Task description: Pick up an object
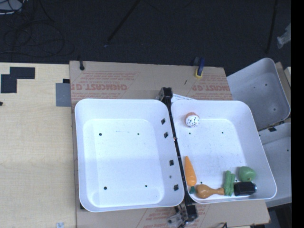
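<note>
The right white bin [247, 109] holds all the objects. A small white ball with dark dots and an orange top [192, 120] lies near its back left corner. An orange carrot [190, 171] rests along the left wall. In the front corner a cluster lies close together: an orange gourd shape [208, 191], a long green piece [229, 183], a rounded green lump [246, 173] and a black block [244, 188].
The left white bin [78, 127] adjoins the right one along a black clipped seam [172, 141]. Both sit on cardboard [118, 82] with a yellow-and-blue clamp [199, 68] at its back edge. A grey metal panel [261, 91] stands at the right.
</note>
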`<state>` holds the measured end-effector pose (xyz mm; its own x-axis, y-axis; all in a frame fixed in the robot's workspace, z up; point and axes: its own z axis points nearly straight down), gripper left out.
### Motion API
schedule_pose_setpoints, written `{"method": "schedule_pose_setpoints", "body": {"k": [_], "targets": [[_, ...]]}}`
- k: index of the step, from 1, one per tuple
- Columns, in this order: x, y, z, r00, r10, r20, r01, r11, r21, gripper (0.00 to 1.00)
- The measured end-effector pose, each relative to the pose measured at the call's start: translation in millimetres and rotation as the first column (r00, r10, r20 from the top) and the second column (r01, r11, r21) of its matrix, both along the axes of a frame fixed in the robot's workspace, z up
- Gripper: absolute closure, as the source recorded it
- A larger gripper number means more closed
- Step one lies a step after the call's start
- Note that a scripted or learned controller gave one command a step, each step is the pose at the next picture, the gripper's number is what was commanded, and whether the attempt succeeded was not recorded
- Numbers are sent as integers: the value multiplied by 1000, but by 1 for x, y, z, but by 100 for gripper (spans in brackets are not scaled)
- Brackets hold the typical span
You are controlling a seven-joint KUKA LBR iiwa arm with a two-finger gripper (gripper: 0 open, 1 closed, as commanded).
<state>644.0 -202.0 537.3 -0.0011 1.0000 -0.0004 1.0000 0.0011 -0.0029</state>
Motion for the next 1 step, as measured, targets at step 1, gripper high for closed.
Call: {"method": "schedule_pose_setpoints", "body": {"k": [1], "targets": [[0,0,0,1000,0,0,0,1000,0,0]]}}
